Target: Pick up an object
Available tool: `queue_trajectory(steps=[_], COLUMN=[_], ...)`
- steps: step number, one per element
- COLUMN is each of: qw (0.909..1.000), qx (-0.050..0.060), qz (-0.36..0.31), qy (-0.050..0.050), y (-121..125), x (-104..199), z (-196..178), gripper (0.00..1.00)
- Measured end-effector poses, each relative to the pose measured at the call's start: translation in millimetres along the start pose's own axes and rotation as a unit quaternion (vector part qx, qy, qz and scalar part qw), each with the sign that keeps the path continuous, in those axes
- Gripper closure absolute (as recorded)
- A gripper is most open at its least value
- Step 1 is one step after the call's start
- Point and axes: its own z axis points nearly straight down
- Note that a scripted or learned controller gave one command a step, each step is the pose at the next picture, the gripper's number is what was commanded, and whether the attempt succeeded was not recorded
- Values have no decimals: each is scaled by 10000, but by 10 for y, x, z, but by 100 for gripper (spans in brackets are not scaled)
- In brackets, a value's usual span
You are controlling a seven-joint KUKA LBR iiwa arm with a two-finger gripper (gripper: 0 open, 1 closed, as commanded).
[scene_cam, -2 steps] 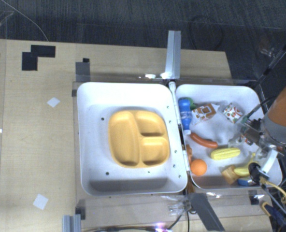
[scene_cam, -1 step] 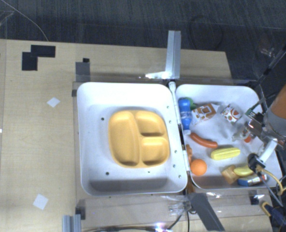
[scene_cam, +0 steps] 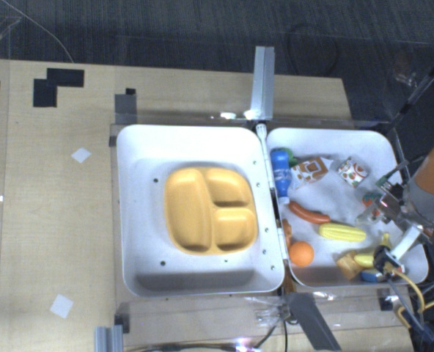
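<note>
Objects for picking sit in the right bin (scene_cam: 327, 139), all loose on the bin floor: blue bottle (scene_cam: 280, 169) upright-ish along the left wall, small brown-and-white box (scene_cam: 311, 169) just beside it, white cup-like item with red marks (scene_cam: 352, 171) further right. Orange-red sausage (scene_cam: 309, 213) lies at a slant mid-bin, yellow corn cob (scene_cam: 341, 232) just below and to the right of it. Orange ball (scene_cam: 300, 253) near the front left corner, with a small orange piece (scene_cam: 287, 228) at the left wall above it. Yellow-brown toy cluster (scene_cam: 355, 259) at the front, with a blue bit (scene_cam: 369, 274) touching it.

Left bin (scene_cam: 136, 196) holds a yellow divided tray (scene_cam: 208, 210), three compartments, centred, flat.

Arm (scene_cam: 431, 185) enters at the right edge, over the right side of the right bin. Gripper (scene_cam: 382, 204) region is a clutter of grey and dark parts and cables; how it is set and whether it has hold of anything: cannot tell. It sits near the corn cob's right end, contact unclear.

Bench (scene_cam: 48, 218) is light wood with black tape marks at the far left.
</note>
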Motion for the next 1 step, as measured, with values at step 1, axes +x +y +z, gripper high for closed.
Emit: queue_trajectory(steps=[1], qw=[9974], qx=[5], qz=[727], qy=[2], y=[24], x=[-26], z=[154], gripper=[0])
